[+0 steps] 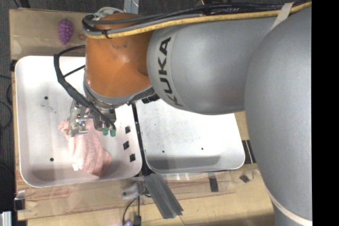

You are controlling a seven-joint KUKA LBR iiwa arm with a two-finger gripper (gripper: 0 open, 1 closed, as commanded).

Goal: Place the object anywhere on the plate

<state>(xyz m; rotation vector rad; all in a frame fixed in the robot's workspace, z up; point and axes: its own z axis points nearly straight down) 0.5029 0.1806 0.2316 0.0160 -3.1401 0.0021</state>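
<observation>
Seemingly early: the gripper point(94, 123) hangs over a pink object point(91, 152) in the left bin point(32, 114); I cannot tell its grip.

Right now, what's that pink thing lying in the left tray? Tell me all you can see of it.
The pink object looks soft and crumpled, like cloth or a plush piece, pale pink with whitish bits. It lies flat on the floor of the left bin, near its lower edge. The gripper is right over its upper end; whether they touch is unclear.
</observation>
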